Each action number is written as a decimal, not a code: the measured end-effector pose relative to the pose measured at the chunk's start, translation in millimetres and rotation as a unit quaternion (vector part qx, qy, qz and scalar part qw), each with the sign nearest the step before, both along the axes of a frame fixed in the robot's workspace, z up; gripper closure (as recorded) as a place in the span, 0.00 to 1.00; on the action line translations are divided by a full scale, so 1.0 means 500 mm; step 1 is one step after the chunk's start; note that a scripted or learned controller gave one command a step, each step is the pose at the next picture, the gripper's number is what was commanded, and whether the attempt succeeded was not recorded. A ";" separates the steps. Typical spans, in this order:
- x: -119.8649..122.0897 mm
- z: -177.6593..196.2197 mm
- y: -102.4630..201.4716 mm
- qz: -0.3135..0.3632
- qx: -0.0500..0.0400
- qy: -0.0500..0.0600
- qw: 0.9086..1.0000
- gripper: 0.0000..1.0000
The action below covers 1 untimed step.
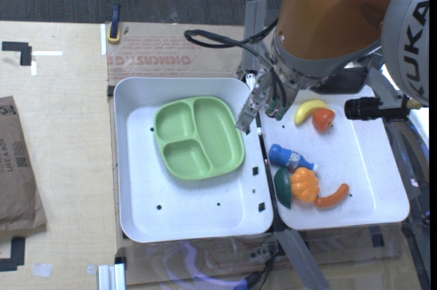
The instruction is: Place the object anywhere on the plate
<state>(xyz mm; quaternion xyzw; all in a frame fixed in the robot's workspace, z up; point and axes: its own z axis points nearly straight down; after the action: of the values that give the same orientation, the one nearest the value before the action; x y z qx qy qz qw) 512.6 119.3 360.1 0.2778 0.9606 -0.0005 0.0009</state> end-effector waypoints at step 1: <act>0.000 0.000 0.000 0.000 0.000 0.000 1.000 0.00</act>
<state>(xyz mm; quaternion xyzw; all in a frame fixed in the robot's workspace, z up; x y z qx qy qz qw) 512.6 119.4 360.1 0.2777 0.9607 -0.0005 0.0009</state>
